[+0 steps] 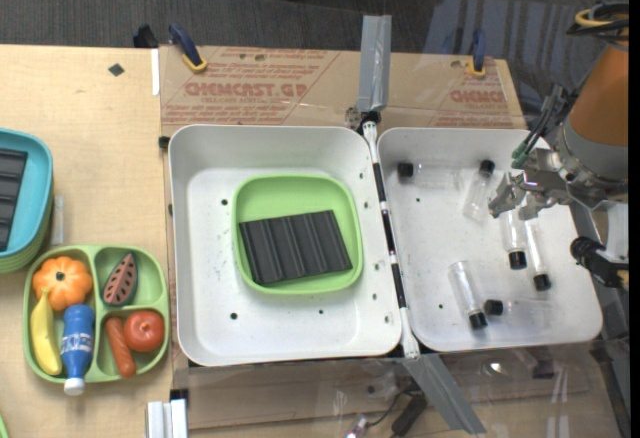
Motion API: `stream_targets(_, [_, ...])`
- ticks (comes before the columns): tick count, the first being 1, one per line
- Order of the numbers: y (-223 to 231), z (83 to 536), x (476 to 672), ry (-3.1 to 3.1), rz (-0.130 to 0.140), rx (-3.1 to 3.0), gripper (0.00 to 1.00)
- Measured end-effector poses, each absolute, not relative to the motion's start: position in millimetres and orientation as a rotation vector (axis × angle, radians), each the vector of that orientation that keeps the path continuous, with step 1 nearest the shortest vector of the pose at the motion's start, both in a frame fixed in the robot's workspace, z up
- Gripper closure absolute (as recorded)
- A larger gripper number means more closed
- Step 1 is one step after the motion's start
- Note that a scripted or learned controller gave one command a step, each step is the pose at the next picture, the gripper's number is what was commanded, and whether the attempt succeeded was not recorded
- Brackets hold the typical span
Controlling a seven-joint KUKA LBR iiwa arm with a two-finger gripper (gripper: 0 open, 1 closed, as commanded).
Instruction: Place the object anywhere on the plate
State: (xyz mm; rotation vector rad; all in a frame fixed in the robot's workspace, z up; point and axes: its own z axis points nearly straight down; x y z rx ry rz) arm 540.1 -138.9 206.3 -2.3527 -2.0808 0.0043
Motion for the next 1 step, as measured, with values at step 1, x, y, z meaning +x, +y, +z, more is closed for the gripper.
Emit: stream_targets(1, [-138.9, 206.4, 540.1, -2.081, 0.004, -2.353, 0.0])
